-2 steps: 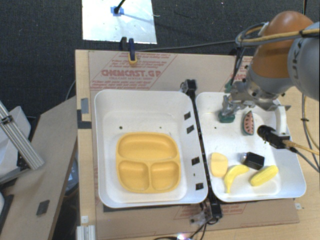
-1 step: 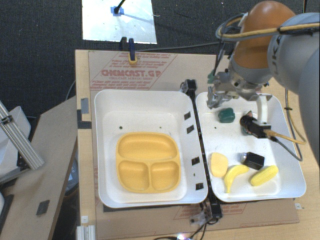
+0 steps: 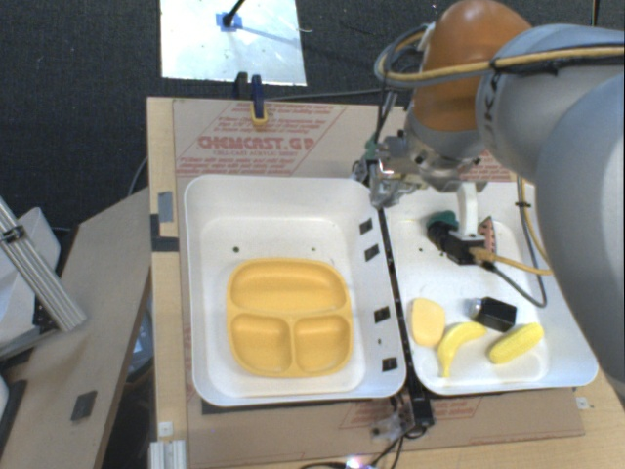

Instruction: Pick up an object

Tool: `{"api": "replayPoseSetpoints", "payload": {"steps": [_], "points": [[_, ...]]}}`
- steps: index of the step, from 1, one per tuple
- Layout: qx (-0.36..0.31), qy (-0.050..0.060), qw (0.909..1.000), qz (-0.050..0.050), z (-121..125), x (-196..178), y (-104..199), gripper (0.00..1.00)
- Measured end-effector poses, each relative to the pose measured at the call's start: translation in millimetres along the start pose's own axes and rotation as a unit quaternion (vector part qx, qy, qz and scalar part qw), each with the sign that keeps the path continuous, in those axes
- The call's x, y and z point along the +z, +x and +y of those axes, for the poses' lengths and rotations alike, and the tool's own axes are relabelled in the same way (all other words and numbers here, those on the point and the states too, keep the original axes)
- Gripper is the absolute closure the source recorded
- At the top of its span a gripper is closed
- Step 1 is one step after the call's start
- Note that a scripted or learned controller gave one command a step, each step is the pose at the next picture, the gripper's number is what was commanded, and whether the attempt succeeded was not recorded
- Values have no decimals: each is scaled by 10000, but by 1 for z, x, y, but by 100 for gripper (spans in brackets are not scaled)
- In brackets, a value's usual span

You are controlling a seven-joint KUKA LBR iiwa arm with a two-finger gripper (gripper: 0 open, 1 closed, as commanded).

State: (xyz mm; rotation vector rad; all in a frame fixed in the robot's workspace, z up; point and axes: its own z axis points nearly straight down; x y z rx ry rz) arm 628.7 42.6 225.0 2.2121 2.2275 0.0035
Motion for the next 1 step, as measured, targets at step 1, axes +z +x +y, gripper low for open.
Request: {"api": "replayPoseSetpoints", "payload": {"steps": [1], "points": [[-7, -2, 10000, 5, 20, 10, 50, 100]]}}
